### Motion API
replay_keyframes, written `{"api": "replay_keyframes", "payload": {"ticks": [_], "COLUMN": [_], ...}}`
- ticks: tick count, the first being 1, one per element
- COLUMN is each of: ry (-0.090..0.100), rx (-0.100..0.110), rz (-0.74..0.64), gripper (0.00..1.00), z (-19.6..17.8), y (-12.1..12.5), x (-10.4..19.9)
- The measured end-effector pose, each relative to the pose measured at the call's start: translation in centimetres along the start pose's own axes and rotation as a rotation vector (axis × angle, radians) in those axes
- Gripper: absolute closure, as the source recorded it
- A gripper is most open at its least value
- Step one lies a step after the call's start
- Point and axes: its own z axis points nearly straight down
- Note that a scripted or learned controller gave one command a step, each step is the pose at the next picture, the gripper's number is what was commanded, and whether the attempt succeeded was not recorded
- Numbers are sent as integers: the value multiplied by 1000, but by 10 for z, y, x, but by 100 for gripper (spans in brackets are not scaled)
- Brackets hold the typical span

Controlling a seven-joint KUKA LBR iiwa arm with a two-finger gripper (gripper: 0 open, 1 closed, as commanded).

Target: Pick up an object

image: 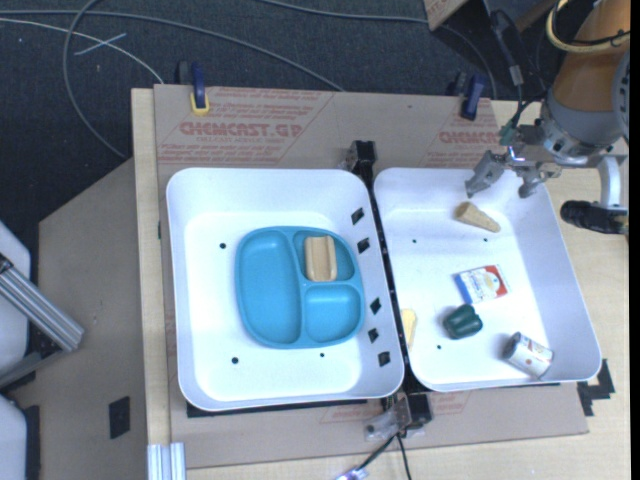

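A dark carpet [250,28] lay beyond the brown board [300,118], with thin grey cables [110,38] looping across it. Left of the board stood pale wooden benchtop [85,298].

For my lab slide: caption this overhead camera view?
Open two-finger gripper above tan wedge in right white bin; blue divided plate in left white bin.

The arm's end effector [507,176] hangs with fingers spread apart, gripping nothing.
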Motion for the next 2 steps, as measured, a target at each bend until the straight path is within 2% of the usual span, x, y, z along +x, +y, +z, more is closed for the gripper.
{"api": "replay_keyframes", "payload": {"ticks": [1, 2], "ry": [0, -1], "rx": [-1, -7], "rz": [-2, -2], "gripper": [0, 100], "z": [42, 28], "y": [4, 5], "x": [0, 0]}}
